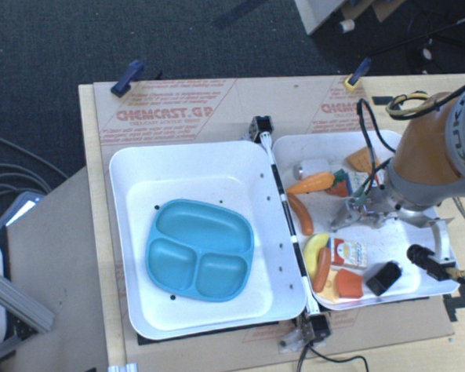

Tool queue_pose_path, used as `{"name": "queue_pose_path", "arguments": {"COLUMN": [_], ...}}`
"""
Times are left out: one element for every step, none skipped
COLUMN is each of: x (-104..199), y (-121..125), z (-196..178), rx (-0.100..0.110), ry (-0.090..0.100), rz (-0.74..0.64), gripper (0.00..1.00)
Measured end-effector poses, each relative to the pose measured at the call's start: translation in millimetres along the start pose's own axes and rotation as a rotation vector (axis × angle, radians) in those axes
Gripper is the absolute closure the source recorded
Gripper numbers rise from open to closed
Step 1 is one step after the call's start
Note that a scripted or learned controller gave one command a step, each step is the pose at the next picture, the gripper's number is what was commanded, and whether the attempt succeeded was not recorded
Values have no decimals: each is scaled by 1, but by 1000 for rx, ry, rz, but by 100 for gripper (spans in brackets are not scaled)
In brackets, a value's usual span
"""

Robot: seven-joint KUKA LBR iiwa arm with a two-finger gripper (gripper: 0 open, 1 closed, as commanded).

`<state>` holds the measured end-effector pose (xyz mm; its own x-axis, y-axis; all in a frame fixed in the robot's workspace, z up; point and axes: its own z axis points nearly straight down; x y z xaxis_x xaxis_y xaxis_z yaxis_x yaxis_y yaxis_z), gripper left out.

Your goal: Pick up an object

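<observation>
Black and blocky, a small object (383,277) lies by the front edge of the right bin (396,296), with an orange-red piece (348,284) just beside it and a white packet with red print (348,254) behind that. Along the bin's left wall sit a yellow banana-like piece (315,248), a red sausage shape (322,268), another sausage (300,213) and a carrot (312,183). The left bin (131,195) carries a blue divided tray (199,248).

The gripper (365,212) hangs low over the middle of the right bin, among the clutter; whether it is spread or closed I cannot tell, and nothing is visibly held.

No single target is clear, and that is the risk. The pieces lie touching or nearly so, so a closing grip may catch two at once or nudge one aside. The flat packet probably offers little to pinch. Rounded toy food may squirt out sideways, and anything near the wall could be pinned against it.
</observation>
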<state>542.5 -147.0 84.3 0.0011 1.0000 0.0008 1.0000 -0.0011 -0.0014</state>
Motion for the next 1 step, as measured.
{"name": "queue_pose_path", "arguments": {"x": [-3], "y": [61], "z": [0], "rx": [-2], "ry": [-1], "rz": [-1], "gripper": [0]}}
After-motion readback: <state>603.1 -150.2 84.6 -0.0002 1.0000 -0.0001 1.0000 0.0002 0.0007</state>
